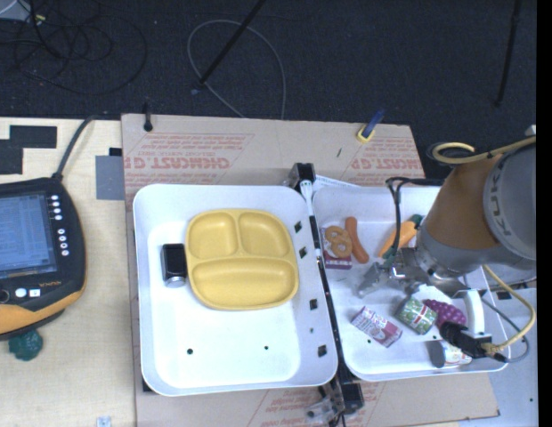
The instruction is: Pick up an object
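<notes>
**Arm:** Object to pick is not settled yet. My gripper [376, 278] hangs low in the right bin [383, 367], and I can't tell how it is set. Nothing is visibly in it.

**Operator:** What's closest?

**Arm:** The pretzel packet [338, 242] lies just beyond it to the left. The small pink-and-white packet [376, 325] is below it, toward the front. The green can [418, 315] is front-right, beside my wrist, with a purple thing [450, 311] past that. An orange piece [403, 235] sits behind me.

**Operator:** So which step?

**Arm:** The approach, I judge. Next I need to centre over one item, probably the pink-and-white packet, come straight down, then close and lift.

**Operator:** And the surroundings?

**Arm:** Cardboard sheet [258, 149] under both bins, dark floor behind. The left bin [160, 345] holds a yellow divided tray [240, 258] and a small black block [174, 261]. A teach pendant [27, 243] lies far left.
</notes>
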Tool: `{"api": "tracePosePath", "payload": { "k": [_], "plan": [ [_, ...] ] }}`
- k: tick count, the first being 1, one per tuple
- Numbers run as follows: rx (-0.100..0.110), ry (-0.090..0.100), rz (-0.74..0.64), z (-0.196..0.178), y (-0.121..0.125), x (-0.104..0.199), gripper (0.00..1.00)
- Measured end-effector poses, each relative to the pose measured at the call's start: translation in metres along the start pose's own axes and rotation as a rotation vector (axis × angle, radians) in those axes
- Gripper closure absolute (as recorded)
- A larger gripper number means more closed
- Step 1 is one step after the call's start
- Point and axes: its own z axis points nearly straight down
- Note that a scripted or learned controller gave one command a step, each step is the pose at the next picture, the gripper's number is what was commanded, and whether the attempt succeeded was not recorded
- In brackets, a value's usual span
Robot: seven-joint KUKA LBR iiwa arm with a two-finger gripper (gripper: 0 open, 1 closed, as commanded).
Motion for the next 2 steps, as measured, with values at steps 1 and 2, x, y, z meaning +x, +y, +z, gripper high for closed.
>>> {"api": "tracePosePath", "payload": {
  "k": [1,2],
  "plan": [
    [-0.001,-0.002,-0.002,-0.001,0.082,-0.039,0.0],
    [0.014,0.015,-0.005,0.002,0.1,-0.057,0.0]
  ]
}}
